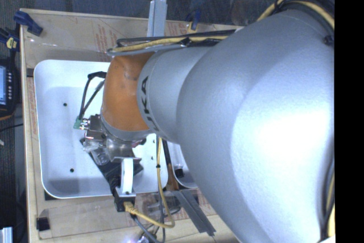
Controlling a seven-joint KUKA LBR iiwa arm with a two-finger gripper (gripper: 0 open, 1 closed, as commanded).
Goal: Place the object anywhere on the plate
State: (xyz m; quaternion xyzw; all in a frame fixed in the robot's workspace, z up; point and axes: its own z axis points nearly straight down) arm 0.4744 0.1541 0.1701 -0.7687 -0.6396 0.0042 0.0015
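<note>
Occupying most of the view: grey arm (pixel 244 122), wrist over left white bin (pixel 48 122). Bin's left floor bare to its rim. Gripper (pixel 94 142) aperture indeterminable. Object, plate: locations indeterminable.

Glimpsed under the grey arm (pixel 244 122): a sliver of rounded white rim, possibly the plate (pixel 186 182), lying flat low in the view, just right of the left bin (pixel 51 122). Rest hidden; object's whereabouts impossible to tell.

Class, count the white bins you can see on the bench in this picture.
2. One white bin lies left, under the gripper; a second bin's rim peeks out beneath the arm, mostly hidden.
</note>
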